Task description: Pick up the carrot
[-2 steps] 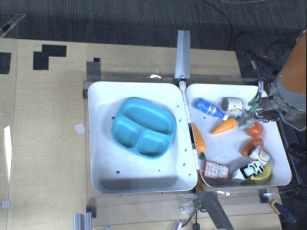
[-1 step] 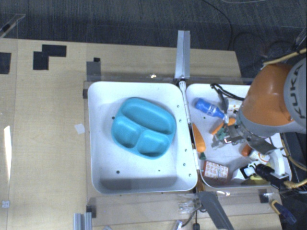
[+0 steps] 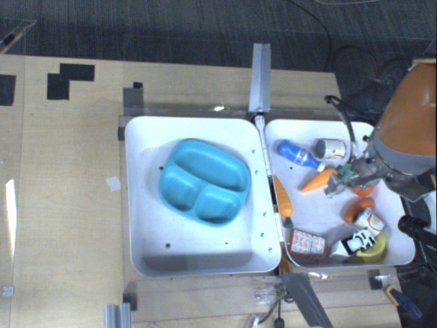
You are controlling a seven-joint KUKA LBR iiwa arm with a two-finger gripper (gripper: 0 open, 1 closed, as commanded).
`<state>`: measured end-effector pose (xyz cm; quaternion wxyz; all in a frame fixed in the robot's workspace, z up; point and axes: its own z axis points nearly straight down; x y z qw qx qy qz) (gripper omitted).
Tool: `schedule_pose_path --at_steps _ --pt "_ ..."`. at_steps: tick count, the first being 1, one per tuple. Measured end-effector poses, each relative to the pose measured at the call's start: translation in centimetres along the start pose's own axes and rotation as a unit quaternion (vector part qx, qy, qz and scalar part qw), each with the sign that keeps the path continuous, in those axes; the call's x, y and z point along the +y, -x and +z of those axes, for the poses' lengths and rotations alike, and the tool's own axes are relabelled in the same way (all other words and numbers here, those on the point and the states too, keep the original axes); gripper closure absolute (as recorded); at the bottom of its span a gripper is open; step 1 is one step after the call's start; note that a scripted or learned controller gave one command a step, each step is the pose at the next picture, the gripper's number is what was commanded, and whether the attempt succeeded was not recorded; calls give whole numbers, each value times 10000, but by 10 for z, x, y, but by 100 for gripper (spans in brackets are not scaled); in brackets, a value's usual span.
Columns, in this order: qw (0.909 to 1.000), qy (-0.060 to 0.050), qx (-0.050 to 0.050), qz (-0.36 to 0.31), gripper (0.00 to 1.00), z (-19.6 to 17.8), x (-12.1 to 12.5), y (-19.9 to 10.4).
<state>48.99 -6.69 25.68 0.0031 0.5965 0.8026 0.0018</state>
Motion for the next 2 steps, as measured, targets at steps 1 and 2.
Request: schedule_pose_path --at_steps 1,2 --pt "9975 -18 13 -711 100 124 15 29" --pt "9996 3 -4 -280 100 13 -9 27"
